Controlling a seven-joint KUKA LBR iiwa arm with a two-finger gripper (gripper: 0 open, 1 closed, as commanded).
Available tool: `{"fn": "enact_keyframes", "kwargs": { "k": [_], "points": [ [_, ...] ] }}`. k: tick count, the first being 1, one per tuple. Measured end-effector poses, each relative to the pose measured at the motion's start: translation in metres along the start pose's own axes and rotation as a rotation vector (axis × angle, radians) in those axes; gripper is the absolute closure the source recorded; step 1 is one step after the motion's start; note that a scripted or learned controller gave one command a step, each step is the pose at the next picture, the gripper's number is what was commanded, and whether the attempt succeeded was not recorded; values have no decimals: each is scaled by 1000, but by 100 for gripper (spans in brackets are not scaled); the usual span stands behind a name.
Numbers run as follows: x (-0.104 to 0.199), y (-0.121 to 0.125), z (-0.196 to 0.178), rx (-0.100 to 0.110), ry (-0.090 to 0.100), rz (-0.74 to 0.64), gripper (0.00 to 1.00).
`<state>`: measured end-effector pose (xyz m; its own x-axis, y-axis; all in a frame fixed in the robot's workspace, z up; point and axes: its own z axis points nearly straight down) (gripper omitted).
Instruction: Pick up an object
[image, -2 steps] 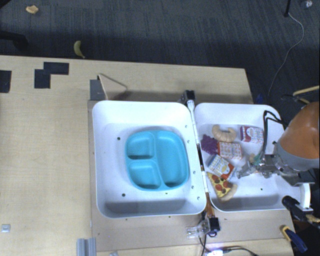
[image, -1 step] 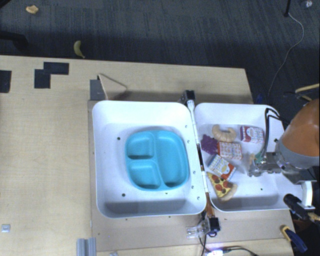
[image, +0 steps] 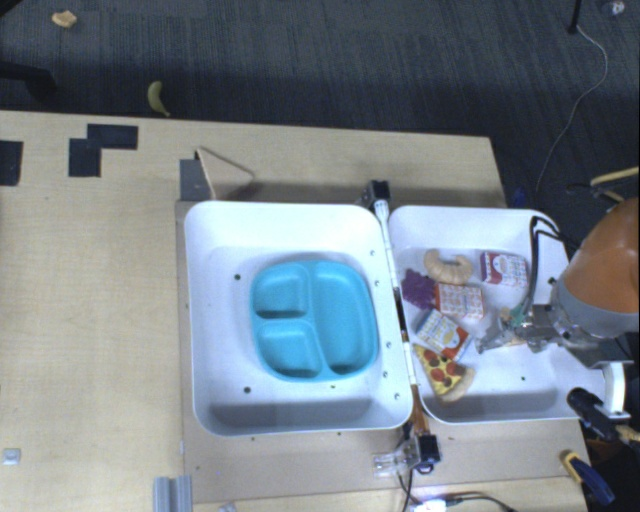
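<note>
my gripper (image: 497, 338) sits low in the right bin (image: 520, 400), just right of the toy pile; cannot tell its state. pizza slice (image: 446, 374), carton (image: 503, 268), donut (image: 447, 265) all lie loose. nothing lifted, pick not yet done

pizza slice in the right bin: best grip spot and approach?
Judging by the camera view, take the pizza slice across its narrower middle, from straight above. It seems to lie flat near the right bin's front-left corner, with a carton at its far end.
</note>
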<state>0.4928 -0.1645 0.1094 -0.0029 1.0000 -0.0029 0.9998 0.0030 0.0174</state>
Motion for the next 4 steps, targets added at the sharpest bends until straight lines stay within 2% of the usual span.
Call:
{"fn": "enact_keyframes", "kwargs": {
  "k": [1, 2, 3, 4],
  "points": [
    [46, -4, 22, 9, 0, 0, 0],
    [47, -1, 10, 3, 0, -1, 100],
    [67, 31, 5, 15, 4, -2, 100],
    [61, 31, 4, 11, -5, 3, 0]
  ]
}}
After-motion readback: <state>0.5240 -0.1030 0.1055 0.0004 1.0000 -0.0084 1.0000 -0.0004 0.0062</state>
